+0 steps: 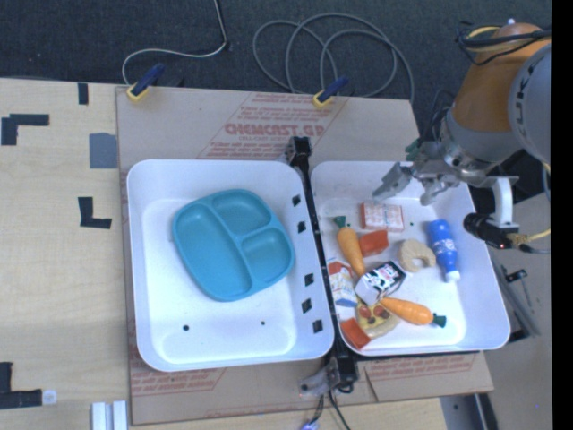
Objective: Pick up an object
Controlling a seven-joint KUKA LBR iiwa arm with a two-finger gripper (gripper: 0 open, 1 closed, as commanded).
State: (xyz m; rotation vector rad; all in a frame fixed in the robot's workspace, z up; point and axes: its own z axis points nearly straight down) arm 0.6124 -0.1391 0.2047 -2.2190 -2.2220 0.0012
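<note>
Camera view has me reaching in from the right edge of the tabletop, my grey arm (528,79) with its orange band bent down over the far right corner of the right bin (474,334). My fingers (414,184) hang above that bin's far side, spread apart and released, with nothing between them; one grey fingertip points toward the bin's middle, the other sits closer to my wrist. Just beside them, toward the near edge, lies a small red and white packet (380,215), flat on the bin floor and apart from me. Near the right wall lies a blue bottle (443,247) with a white cap, tilted along the wall, and just beside it a pale beige lump (415,255). An orange carrot (351,251) lies at a slant near the divider between the bins, touching a red block (373,240). Toward the near edge there is a second carrot (408,311) with a dark green tip, a black and white wrapper (383,279), and a heap of small things I cannot tell apart. The left bin (143,240) holds a blue divided plate (233,243), resting at a slant near its middle.
</note>
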